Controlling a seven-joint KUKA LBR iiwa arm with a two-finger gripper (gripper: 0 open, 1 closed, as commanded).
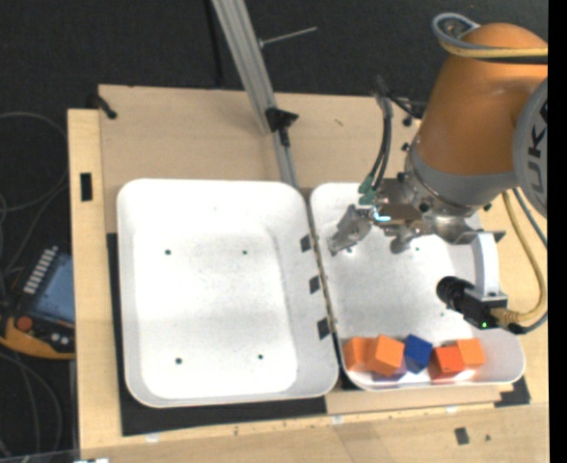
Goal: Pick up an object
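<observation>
The grey two-finger gripper (372, 231) hangs with fingers spread apart, holding nothing, above the shallow white right-hand bin (380, 292).

Arm (476, 95): large rounded orange band, glossy, with a grey ring cap at its 12 o'clock edge and a grey casing bearing part of a dark printed letter at 3 o'clock. Wrist flange: grey metal disc beneath the orange band. Gripper (372, 230): pale grey metal, two fingers, small green-lit spot at its base. Cables: black leads at 11 o'clock of the band; yellow-tan hose looping at 4 o'clock. Attachment: white bracket with black cylindrical unit at 5 o'clock.
</observation>
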